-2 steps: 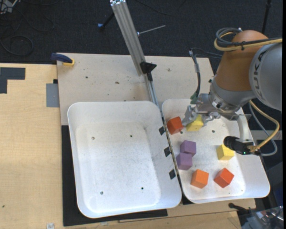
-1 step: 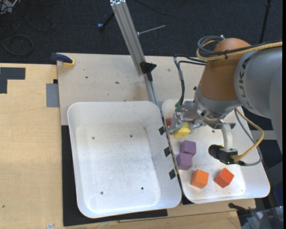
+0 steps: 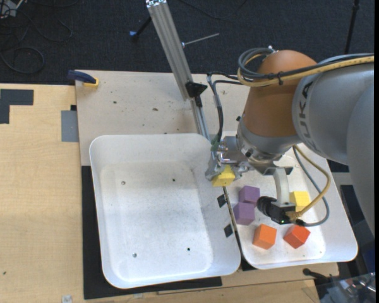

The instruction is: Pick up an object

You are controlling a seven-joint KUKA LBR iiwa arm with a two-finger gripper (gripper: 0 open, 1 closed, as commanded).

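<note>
Arm enters from right of frame, grey w/ orange band, wrist bent down over the inner edge of the right bin, near frame centre.

Gripper sits just right of the seam between the two bins. A yellow block shows at its tip, between the metal fingers, which are closed in on the block's sides. Block appears lifted, slightly tilted, over the left rim of the right bin; whether it clears the bin floor cannot be told for certain from this angle.

Right bin, lower right of frame, contents:
- two purple blocks, one just above the other, touching or nearly so, directly below-right of the gripper;
- orange block, near bottom edge of bin;
- red-orange block, just right of the orange one, apart from it;
- second yellow block, right of the purple pair, partly behind cables.

Left bin, centre-left of frame: white floor w/ dark specks.

Slanted metal rail runs from top centre down toward the gripper. Blue-and-yellow clamp at upper left corner of bench.
</note>
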